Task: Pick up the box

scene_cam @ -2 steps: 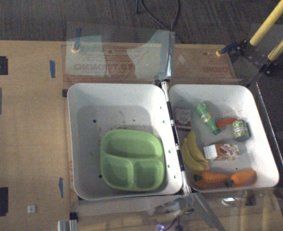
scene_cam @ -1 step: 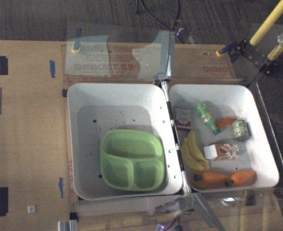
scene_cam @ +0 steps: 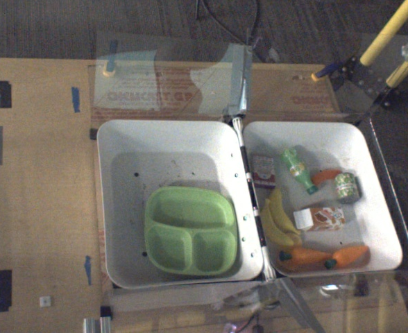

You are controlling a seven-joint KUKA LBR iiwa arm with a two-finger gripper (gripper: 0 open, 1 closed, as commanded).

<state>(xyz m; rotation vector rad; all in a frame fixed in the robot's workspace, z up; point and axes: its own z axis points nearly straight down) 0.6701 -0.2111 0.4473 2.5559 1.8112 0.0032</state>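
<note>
Though claw state cannot be told, small dark-red cardboard box looks light, stiff; best gripped across its narrow width.

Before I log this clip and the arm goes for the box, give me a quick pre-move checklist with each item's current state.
1. Box located: ok. A small dark red box lies in the right bin, against its left wall.
2. Space above the box free: ok.
3. Neighbours clear of the box: ok. The green bottle and the bananas lie close but apart from it.
4. Room for a finger on the wall side: not ok, the box sits tight to the wall.
5. Left bin holds the green tray: ok, away from the pick.
</note>
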